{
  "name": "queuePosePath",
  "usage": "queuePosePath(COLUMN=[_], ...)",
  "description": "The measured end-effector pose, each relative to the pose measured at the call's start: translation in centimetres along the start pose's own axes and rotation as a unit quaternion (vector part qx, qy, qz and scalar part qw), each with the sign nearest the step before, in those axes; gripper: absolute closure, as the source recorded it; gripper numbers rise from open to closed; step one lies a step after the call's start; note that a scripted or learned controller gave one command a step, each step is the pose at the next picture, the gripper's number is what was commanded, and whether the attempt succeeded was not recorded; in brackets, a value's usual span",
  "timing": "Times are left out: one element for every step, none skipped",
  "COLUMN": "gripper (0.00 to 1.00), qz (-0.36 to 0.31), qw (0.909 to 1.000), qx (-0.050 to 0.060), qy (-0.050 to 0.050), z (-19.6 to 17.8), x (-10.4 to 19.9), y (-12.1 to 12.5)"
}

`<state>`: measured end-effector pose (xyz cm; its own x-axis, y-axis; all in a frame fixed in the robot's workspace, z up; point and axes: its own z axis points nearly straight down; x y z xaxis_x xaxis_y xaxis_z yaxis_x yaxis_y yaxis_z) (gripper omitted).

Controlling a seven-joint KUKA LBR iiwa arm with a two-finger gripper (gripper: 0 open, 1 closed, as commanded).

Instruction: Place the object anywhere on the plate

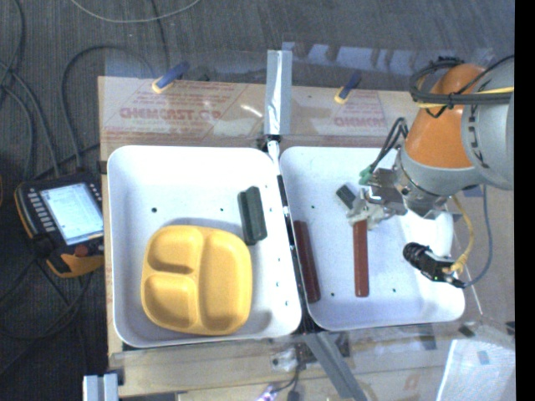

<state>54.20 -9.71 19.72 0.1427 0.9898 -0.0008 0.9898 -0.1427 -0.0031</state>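
A yellow divided plate (198, 278) lies in the front of the left bin (134, 174). A dark oblong block (252, 215) rests just behind the plate's right corner, near the bin's right wall. In the right bin (322, 170) a reddish-brown stick (361, 261) lies lengthwise in the middle. A second, darker stick (305, 260) lies along that bin's left wall. My gripper (361, 210) hangs over the far end of the middle stick, right at its tip. The wrist hides whether it touches the stick.
The grey arm with its orange band (443, 128) covers the right bin's far right part. A black cable plug (422, 258) dangles over the bin's right side. A handheld pendant (63, 211) lies left of the bins. Cardboard sits behind both bins.
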Motion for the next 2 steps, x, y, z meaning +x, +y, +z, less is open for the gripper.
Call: queuePosePath(gripper=[1.00,1.00], qz=[-0.098,-0.217], qw=[0.9952,0.9761], qx=[0.000,0.000], qy=[-0.001,0.000], z=[-0.1,0.8], x=[8.5,13.4], y=[2.7,-0.4])
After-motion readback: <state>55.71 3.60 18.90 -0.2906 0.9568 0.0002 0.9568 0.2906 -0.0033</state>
